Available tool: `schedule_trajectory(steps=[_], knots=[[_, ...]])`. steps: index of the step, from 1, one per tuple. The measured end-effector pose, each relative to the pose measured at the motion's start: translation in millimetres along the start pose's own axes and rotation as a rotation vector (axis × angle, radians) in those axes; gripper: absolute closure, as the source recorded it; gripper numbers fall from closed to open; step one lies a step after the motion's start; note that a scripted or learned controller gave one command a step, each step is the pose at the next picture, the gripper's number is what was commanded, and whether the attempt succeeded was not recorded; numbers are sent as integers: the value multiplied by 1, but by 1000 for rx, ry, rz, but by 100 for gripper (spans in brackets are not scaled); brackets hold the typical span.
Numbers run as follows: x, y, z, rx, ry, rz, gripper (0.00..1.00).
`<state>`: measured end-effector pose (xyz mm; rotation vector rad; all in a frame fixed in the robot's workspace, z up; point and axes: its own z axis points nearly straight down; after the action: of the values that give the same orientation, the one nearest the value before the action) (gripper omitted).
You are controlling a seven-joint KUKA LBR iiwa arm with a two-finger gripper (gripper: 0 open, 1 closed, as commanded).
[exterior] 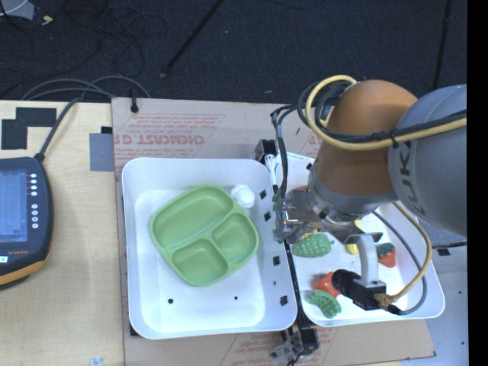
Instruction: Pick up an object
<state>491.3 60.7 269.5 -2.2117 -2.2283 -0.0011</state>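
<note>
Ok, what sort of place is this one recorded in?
Most likely a robotics lab bench: a grey and orange robot arm over two white bins, a handheld control pad, and loose cables on dark floor.

Arm (381, 158) overhanging right bin (427, 300), toys crowded beneath, green divided plate (203, 235) filling left bin (137, 280) centre, bare floor along its edges

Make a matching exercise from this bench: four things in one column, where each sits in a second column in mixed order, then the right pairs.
Things
1. green divided plate
2. small white object
3. green bumpy toy
4. handheld screen unit

Places
A. in the right bin, just below the arm's wrist
B. outside the bins, on the bench at far left
C. middle of the left bin
D. left bin, at the plate's upper right edge

Pairs: 1-C, 2-D, 3-A, 4-B
</note>
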Motion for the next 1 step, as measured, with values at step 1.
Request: schedule_trajectory(steps=[1], knots=[[-35,-11,-101,-8,-2,9,100]])
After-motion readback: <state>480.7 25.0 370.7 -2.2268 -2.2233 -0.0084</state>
